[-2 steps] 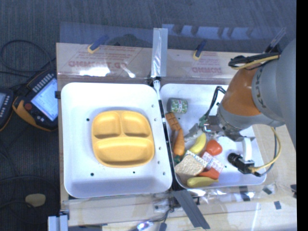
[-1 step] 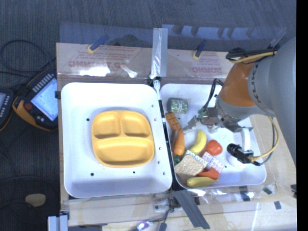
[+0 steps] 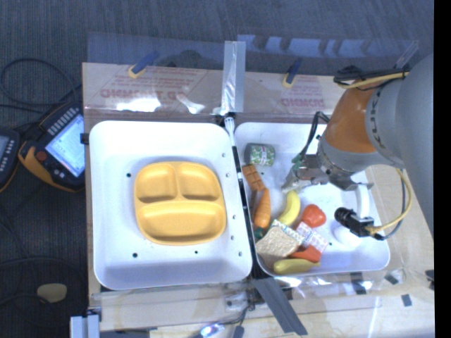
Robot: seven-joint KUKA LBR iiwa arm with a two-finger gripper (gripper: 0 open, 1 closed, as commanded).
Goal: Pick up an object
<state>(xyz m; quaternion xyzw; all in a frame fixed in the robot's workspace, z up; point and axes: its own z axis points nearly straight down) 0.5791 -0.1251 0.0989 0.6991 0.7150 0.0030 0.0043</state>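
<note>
Hovering low in the right bin [image 3: 380, 255], the gripper [image 3: 304, 176] nears a banana [image 3: 289, 208]; its state cannot be told; nothing lifted yet.

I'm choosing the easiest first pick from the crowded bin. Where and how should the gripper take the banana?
Probably the banana's upper half, coming straight down with fingers across its narrow width. That end lies free toward the gripper, while the lower end crowds against the cracker, with the carrot and the tomato on either side.
</note>
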